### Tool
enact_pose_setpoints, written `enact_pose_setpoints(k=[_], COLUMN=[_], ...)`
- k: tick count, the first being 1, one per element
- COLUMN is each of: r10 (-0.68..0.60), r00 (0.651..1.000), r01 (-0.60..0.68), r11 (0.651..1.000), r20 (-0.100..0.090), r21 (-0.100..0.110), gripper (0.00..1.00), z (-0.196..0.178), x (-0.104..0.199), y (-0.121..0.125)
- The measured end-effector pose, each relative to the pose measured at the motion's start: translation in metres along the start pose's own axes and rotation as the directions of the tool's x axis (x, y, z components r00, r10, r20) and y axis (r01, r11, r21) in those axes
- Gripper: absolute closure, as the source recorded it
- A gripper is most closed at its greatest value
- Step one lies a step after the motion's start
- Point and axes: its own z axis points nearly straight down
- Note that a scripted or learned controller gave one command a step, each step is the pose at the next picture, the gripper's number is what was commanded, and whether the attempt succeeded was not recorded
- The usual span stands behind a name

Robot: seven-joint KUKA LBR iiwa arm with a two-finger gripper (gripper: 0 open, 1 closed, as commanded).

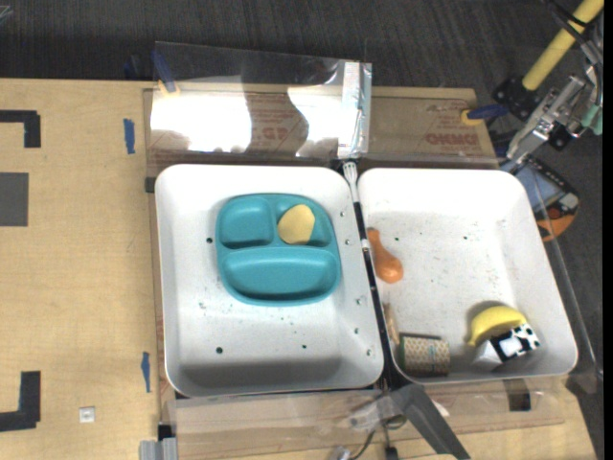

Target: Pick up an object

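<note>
Camera view: fixed overhead, slanted; all places below were referred to the right bin.
Landmark: the right bin, a shallow white tray, stood touching the left bin along one shared wall.
Candidate 1: an orange tapered piece lay inside the right bin, just beside the shared wall, about midway along it.
Candidate 1 axis: its long axis ran roughly along the shared wall, thin end toward the far wall, thick end toward the near wall.
Candidate 2: a short brown roll lay on its side against the right bin's near wall, close to the shared-wall corner, with its axis along the near wall.
Candidate 3: a yellow curved piece rested near the right bin's near outer corner, arched side up.
Candidate 4: a small black-and-white item lay touching the yellow curved piece, on its side toward the near outer corner.
Candidate 5: a yellow rounded piece sat across the shared wall, in a far compartment of a teal divided plate in the left bin.
Claw state: could not be told from this view; nothing could be confirmed as held.
Governing relation: the arm enters from the right bin's outer side, so candidates 3 and 4 were judged nearest and candidate 5 farthest.
Risk: candidates 3 and 4 touched, so a closing grasp could catch both or nudge one away.
Task status: judged not started; every candidate rested on a bin floor or the plate.
</note>
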Motion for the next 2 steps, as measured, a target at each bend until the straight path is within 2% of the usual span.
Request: enact_pose_setpoints(k=[1, 2], r10=[-0.345, -0.375], r00=[0.938, 0.927], r01=[0.345, 0.375], r11=[0.938, 0.927], r20=[-0.002, -0.015], r21=[0.001, -0.001], gripper=[1.00, 1.00], z=[-0.002, 0.182], x=[-0.071, -0.054], y=[-0.031, -0.053])
